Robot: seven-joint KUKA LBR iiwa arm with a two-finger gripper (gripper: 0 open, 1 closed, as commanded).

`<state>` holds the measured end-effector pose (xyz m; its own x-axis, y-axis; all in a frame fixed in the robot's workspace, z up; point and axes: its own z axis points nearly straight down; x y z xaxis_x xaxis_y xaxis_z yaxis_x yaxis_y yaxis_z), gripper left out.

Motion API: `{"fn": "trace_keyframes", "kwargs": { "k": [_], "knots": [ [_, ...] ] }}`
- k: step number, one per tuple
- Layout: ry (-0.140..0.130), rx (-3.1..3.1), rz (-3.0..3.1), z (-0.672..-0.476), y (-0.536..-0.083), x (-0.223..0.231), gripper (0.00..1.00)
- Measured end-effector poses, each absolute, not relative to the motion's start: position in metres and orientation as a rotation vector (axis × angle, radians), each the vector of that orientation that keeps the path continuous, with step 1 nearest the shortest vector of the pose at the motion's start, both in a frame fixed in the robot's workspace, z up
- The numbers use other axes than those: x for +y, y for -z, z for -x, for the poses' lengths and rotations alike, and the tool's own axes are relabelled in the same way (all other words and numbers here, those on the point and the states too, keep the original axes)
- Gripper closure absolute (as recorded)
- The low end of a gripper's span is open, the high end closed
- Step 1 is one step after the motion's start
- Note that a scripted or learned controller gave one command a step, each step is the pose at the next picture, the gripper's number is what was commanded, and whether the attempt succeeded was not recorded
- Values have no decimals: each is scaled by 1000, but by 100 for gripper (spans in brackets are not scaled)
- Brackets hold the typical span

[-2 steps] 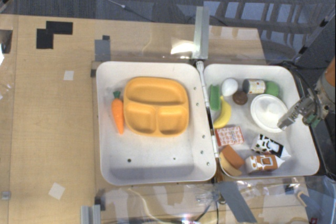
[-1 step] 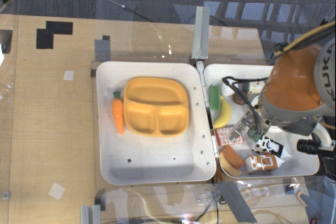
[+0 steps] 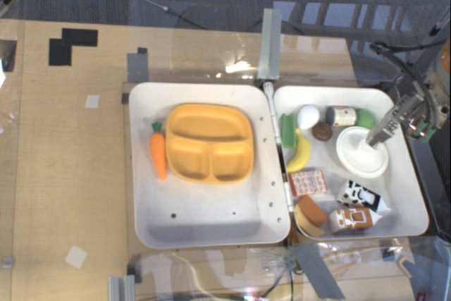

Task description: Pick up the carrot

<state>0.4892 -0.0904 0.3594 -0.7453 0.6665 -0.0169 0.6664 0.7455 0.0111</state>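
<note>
The small orange plastic carrot (image 3: 158,154) lies lengthwise just left of the yellow sectioned tray (image 3: 209,142), far from the jaws (image 3: 377,136), whose state I cannot tell.

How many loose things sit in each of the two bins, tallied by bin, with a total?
Left bin: 2, the carrot and the yellow divided tray.
Right bin: about 10, among them a banana, a white bowl, a white egg and a small jar; the crowded front corner is hard to separate.
Total: about 12.
</note>
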Motion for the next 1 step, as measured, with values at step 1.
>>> {"fn": "trace_keyframes", "kwargs": {
  "k": [1],
  "knots": [
    [1, 2971, -1040, -486, -205, -23, 100]
  ]
}}
